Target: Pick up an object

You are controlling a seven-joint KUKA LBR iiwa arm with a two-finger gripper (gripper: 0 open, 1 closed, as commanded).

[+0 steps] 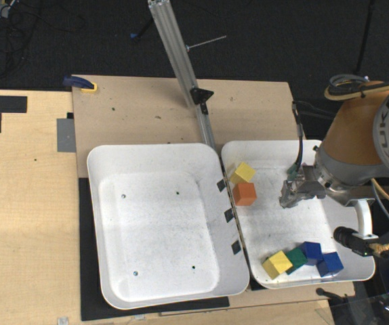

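At left, we note the left bin bears no objects. Against the right bin's left wall sit a yellow cube and orange cube; a grasp there risks finger-wall collision. The gripper hovers nearby; its state we cannot tell. A block cluster near the front rim risks multi-object contact.

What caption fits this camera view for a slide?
Gripper hovers over the right bin, between an orange block and a block cluster.
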